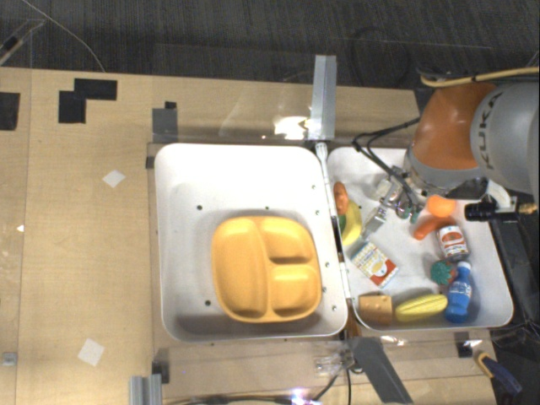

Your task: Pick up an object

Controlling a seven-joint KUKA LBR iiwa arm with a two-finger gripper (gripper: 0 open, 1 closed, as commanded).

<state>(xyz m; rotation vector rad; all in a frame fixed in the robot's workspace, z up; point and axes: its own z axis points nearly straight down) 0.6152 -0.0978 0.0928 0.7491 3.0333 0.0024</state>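
The right bin point(504, 310) holds several small objects. An orange piece point(340, 197) and a yellow banana point(352, 224) lie by its left wall. A flat white and red packet point(372, 261) lies in the middle. An orange object point(434, 212), a red-labelled can point(453, 243), a green ball point(442, 271) and a blue bottle point(459, 294) sit on the right side. A yellow piece point(420, 306) and a brown block point(375, 307) rest at the front. My gripper point(381, 209) hangs low over the bin's upper middle, just right of the banana and above the packet.
A yellow divided plate point(266, 267) lies in the left bin point(181, 226). The grey arm with its orange band point(451, 129) covers the right bin's far right corner. A metal post point(324, 91) stands behind the wall between the bins.
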